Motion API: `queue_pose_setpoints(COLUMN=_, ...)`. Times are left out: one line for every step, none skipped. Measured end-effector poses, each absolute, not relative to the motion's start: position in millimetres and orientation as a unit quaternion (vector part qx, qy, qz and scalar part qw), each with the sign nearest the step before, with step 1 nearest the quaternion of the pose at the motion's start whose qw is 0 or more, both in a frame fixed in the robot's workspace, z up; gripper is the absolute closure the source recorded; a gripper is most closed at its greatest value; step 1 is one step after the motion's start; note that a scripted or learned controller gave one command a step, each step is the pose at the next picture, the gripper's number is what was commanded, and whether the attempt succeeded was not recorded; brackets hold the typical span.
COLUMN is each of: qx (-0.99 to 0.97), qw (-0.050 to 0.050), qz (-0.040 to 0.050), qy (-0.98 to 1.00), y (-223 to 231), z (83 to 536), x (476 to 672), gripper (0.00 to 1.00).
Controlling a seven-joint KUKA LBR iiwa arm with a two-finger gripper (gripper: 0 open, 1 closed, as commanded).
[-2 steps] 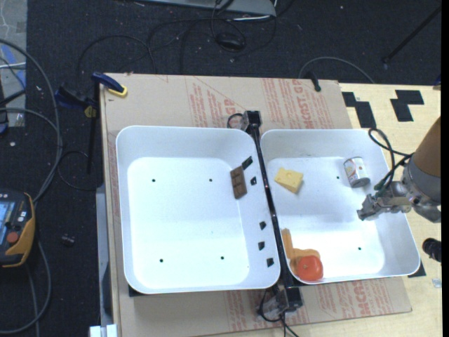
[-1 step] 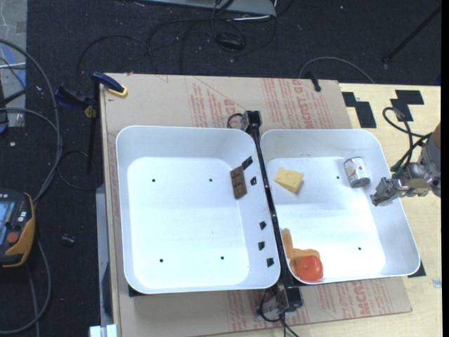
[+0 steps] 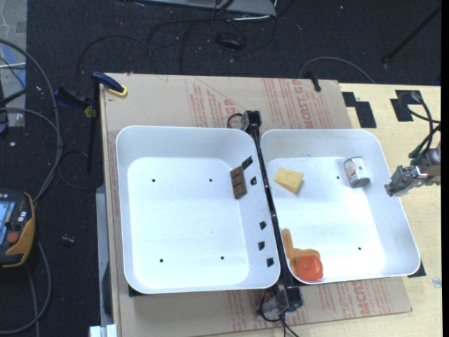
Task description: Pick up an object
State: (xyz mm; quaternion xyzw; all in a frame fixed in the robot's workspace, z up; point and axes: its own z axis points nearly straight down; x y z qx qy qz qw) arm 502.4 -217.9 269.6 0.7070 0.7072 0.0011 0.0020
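The claw (image 3: 405, 179) sits at the right bin's (image 3: 393, 216) outer rim; whether it is released or clenched cannot be told. Nearest it, just inside the bin, lies a small can (image 3: 356, 171). Farther off lie a yellow block (image 3: 289, 180), an orange-red toy (image 3: 303, 260) at the near corner, and a brown bar (image 3: 239, 182) in the left bin (image 3: 140, 209).

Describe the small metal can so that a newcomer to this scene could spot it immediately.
Start at the right-hand shallow white bin. Look to its far right corner: the small silver metal can lies there on its side. Unlike the pale yellow foam wedge and orange-red round toy, it is shiny and cylindrical.
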Motion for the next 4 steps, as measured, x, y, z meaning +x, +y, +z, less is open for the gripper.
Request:
queue_pose_setpoints(qx=0.706, qw=-0.001, qz=0.0001, qy=0.709, y=-168.9, z=255.8, x=505.5, gripper=1.00)
queue_pose_setpoints(qx=0.705, qw=0.000, qz=0.0005, qy=0.709, y=-113.6, z=262.0, x=511.4, gripper=1.00)
queue_pose_setpoints(qx=0.705, qw=-0.001, qz=0.0000, qy=0.709, y=-55.3, z=249.3, x=515.9, gripper=1.00)
queue_pose_setpoints(qx=0.705, qw=-0.001, qz=0.0003, qy=0.709, y=3.8, z=250.2, x=518.2, gripper=1.00)
